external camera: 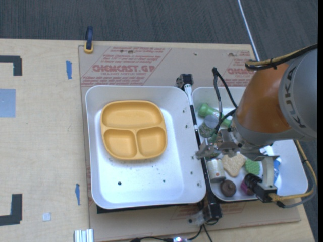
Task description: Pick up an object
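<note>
My gripper [216, 149] hangs low over the left part of the right bin [295, 183], under the grey and orange arm [267, 105]. Directly around it lie several small objects: a cream, flat, lumpy piece [233, 164], a small white bottle [216, 168], a brown round item [228, 187] and a purple item [247, 185]. A green object [206, 109] and a clear plastic one [208, 128] lie further back in the same bin. The arm hides much of the bin's middle. I see nothing plainly held.
The left bin [101, 180] holds a yellow three-part plate [133, 129]. A black divider rail [194, 120] runs between the bins. Cables [218, 87] loop from the arm over the right bin's back edge. A blue and white item [270, 171] sits by the wrist.
</note>
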`<state>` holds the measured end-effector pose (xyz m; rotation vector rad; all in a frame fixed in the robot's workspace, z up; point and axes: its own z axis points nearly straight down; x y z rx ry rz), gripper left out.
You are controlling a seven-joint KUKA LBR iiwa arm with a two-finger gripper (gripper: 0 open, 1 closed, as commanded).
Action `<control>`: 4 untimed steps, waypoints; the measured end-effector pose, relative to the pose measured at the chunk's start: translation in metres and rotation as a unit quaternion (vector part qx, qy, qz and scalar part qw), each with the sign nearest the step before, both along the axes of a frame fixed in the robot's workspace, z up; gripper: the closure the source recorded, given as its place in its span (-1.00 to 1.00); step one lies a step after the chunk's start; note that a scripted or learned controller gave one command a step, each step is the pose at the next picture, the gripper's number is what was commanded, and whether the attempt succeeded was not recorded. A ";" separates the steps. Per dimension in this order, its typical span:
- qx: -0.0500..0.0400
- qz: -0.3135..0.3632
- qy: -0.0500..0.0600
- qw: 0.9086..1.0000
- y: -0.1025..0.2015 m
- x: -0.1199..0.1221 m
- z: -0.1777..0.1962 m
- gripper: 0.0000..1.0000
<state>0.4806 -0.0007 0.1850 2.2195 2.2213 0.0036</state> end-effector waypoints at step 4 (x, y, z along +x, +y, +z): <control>0.000 0.000 0.000 1.000 0.000 0.000 0.000 -1.00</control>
